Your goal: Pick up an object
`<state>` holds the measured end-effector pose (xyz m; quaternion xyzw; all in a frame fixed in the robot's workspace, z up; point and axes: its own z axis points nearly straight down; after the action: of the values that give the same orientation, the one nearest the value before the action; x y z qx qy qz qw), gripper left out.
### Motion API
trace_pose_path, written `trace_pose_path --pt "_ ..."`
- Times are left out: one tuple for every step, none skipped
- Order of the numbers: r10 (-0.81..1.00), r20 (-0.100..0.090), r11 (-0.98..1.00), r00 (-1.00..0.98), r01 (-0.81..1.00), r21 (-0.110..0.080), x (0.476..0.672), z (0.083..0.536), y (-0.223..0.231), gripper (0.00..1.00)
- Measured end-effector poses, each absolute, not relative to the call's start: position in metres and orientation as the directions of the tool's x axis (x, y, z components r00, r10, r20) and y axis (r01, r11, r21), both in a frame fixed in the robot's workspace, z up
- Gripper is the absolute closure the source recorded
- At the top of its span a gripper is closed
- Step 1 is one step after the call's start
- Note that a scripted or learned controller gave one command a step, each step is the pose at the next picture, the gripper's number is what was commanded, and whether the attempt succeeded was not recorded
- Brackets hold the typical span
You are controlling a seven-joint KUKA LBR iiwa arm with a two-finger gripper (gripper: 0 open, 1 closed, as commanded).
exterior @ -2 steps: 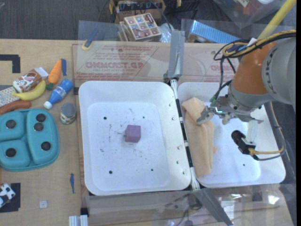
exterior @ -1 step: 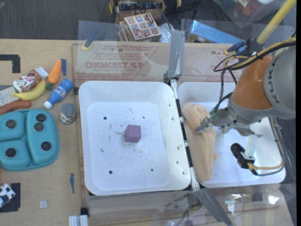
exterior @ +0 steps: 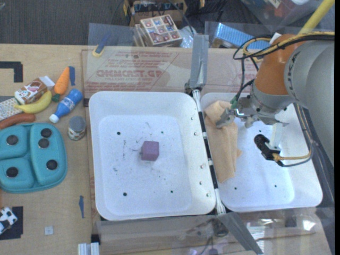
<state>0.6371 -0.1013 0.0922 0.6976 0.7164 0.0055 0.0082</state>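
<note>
A small purple cube [exterior: 150, 151] lies near the middle of the left bin [exterior: 106, 142]. A tan cloth [exterior: 226, 145] lies crumpled along the left side of the right bin [exterior: 297, 190], its bunched upper end near the bin's back left corner. My gripper [exterior: 236, 120] hangs over the back part of the right bin, just right of the cloth's upper end. Its two fingers stand apart, the left fingertip [exterior: 222, 119] touching or just over the cloth's edge. Nothing sits between them.
A black cable [exterior: 268, 149] loops from the wrist over the right bin. On the bench left of the bins lie a teal tray [exterior: 29, 155], a banana [exterior: 33, 104], a blue bottle [exterior: 66, 105], a carrot [exterior: 62, 80] and a small can [exterior: 77, 127]. Boxes stand behind the bins.
</note>
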Motion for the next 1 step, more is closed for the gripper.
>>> trace_pose_path --pt "0.994 -0.005 0.109 -0.109 0.994 0.009 0.6709 0.0909 -0.0971 0.00"
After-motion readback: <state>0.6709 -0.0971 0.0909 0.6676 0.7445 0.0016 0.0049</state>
